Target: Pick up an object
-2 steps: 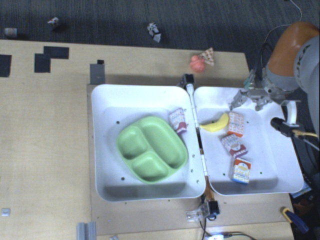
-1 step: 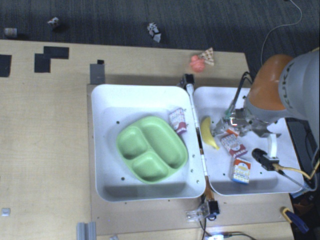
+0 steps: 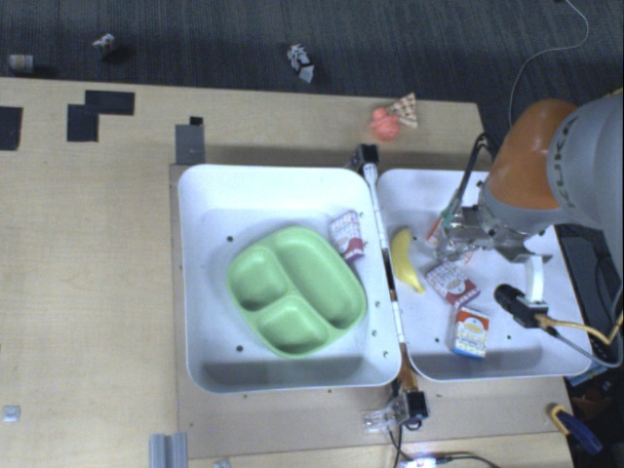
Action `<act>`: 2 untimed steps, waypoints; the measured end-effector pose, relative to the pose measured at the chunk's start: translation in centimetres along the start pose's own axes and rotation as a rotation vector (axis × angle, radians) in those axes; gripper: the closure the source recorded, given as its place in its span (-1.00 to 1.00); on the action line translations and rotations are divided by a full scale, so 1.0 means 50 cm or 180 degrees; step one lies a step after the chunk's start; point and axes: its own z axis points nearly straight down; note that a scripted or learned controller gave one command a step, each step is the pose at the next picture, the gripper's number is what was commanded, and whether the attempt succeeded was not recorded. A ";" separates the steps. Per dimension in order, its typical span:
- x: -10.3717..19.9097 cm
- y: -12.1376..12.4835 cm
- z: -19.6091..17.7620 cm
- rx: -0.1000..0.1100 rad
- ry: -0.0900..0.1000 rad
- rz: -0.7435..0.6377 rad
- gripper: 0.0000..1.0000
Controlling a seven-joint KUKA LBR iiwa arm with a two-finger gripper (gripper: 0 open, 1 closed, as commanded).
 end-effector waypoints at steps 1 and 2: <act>0.000 0.000 0.000 0.0002 0.0001 -0.0001 -1.00; 0.002 0.003 -0.021 -0.0011 0.0001 -0.0004 1.00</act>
